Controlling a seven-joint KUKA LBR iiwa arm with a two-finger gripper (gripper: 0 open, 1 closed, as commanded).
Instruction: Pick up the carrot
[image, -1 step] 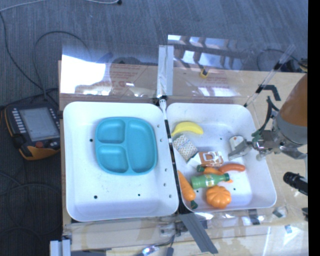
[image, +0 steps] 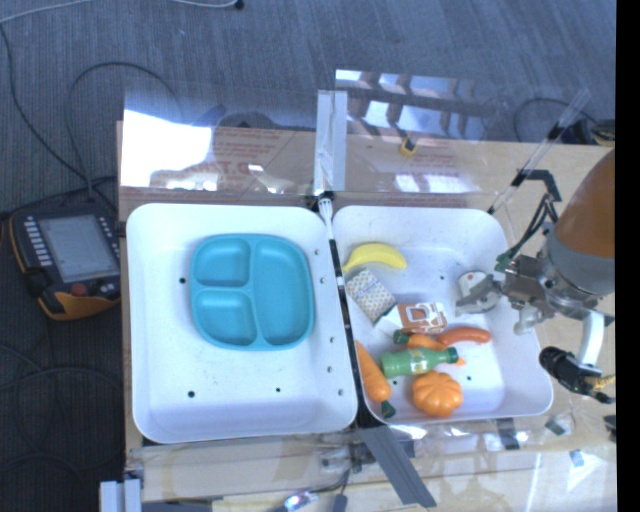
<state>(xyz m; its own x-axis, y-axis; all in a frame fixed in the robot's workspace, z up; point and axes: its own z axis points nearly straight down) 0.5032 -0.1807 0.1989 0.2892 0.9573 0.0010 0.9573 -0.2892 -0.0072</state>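
One fixed camera watches me from above the bench, tilted so it looks down at a slant across both bins. The left bin (image: 150, 300) and right bin (image: 500, 240) lie side by side and fit whole in its view, with floor at the top and left. My arm (image: 590, 230) enters from the right edge.

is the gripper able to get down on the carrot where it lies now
Probably yes, but awkwardly: the carrot lies exposed from above, yet tight against the right bin's left wall, with the green bottle close by. The gripper sits across the bin.
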